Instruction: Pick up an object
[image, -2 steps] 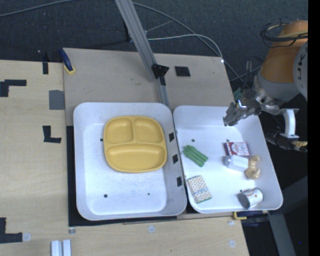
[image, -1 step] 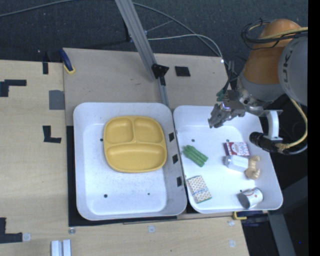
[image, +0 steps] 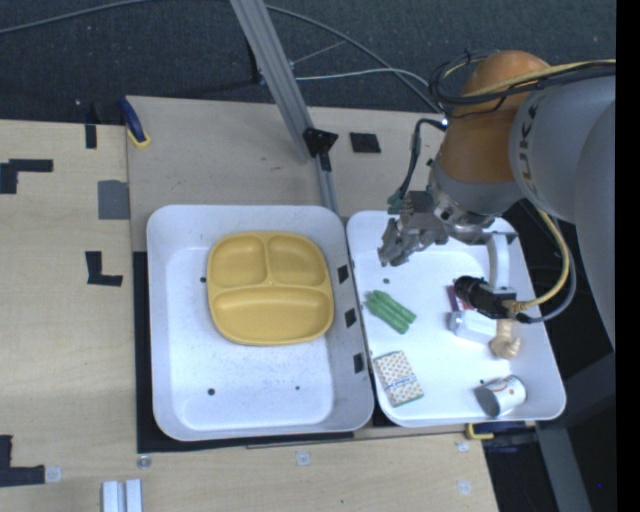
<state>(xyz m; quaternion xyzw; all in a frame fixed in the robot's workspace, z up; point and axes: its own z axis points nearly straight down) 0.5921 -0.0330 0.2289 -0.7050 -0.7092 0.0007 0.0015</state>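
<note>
My gripper (image: 393, 254) hangs over the back left part of the right bin (image: 437, 262), above bare white floor. Nothing shows in its grasp. A green ridged piece (image: 389, 311) lies just in front of it, near the bin's left wall. Further forward sits a small patterned box (image: 398, 377). On the bin's right side lie a white piece with a purple end (image: 466, 323), a small tan object (image: 506, 344) and a white and grey cup on its side (image: 500, 395).
The left bin (image: 180, 330) holds a yellow divided plate (image: 270, 286) at its back half. A grey metal pole (image: 285, 85) slants up behind the bins. The arm's orange band (image: 490, 110) and grey body stand over the right bin's back right.
</note>
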